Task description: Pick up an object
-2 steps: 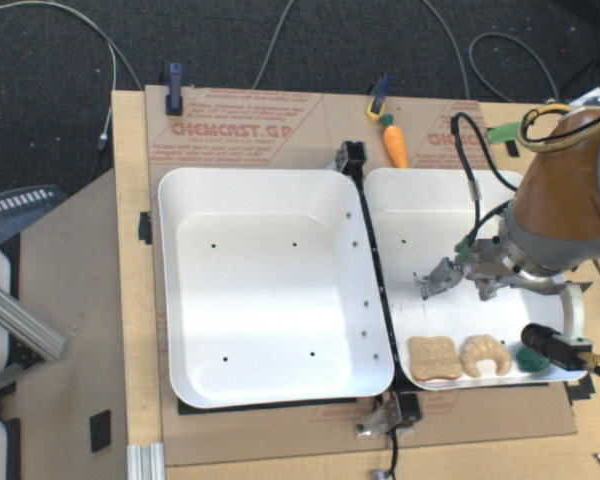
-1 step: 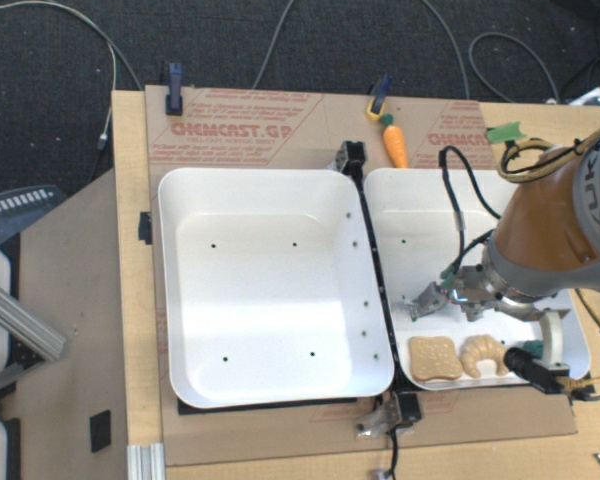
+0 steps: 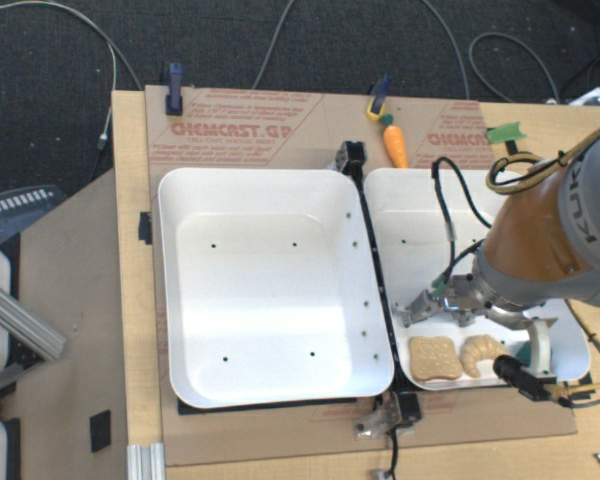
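Observation:
In the right bin [image 3: 410, 218], a tan slice of toast [image 3: 432, 358] lies flat at the front edge. Beside it on the right sits a pale, lumpy bread roll [image 3: 480, 353]. My gripper [image 3: 420, 308] hangs low over the right bin, just behind the toast and close to the wall between the bins. The arm's brown-orange wrist [image 3: 535, 238] covers much of the bin's right half. I see nothing held in the gripper.
The left bin [image 3: 270, 278] stands beside the right one. An orange carrot-shaped toy [image 3: 395, 146] lies on the bench behind the right bin. Blue clamps [image 3: 173, 88] hold the cardboard at the back edge. A black cable [image 3: 445, 203] loops over the right bin.

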Robot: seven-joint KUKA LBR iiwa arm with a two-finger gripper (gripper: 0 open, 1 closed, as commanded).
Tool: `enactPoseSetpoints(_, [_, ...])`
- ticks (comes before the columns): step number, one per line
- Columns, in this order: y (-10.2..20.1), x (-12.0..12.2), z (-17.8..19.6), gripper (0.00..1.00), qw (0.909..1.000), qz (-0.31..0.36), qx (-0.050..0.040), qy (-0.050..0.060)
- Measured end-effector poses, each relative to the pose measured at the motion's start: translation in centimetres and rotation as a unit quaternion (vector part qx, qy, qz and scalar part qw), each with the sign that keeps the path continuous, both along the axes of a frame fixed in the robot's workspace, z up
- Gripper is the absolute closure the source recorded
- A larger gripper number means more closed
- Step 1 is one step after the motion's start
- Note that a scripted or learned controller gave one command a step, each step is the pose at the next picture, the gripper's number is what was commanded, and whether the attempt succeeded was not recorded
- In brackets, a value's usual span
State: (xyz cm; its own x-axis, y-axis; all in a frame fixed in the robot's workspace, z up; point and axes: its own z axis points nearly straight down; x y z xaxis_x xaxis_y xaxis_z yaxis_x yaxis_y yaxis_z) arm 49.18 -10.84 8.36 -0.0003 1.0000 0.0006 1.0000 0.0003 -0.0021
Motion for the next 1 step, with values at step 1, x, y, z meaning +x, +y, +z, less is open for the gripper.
enactPoseSetpoints(1, [-0.06, 0.10, 1.21, 1.00, 1.0000, 0.000, -0.0007, -0.002])
